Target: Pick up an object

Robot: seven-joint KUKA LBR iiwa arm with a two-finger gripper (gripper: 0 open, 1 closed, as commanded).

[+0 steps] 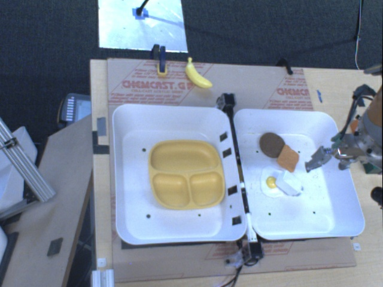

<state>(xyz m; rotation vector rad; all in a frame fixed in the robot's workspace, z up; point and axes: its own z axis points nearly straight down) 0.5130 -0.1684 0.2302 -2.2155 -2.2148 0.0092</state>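
Note:
In the right bin (pixel 335 220) lie a brown round piece (pixel 271 143), an orange square piece (pixel 288 158) touching it, a toy fried egg (pixel 272 183) with a yellow yolk, and a small white piece (pixel 289 187) against the egg. My gripper (pixel 326 159) hangs over the right side of this bin, just right of the orange piece and apart from it. Nothing shows in its grasp. The arm's wrist (pixel 365 142) comes in from the right edge.
The left bin (pixel 128 160) holds a yellow three-compartment plate (pixel 184 173). A toy banana (pixel 197 75) and a yellow-black clamp (pixel 160 61) lie on the cardboard behind the bins. A black divider (pixel 234 160) runs between the bins.

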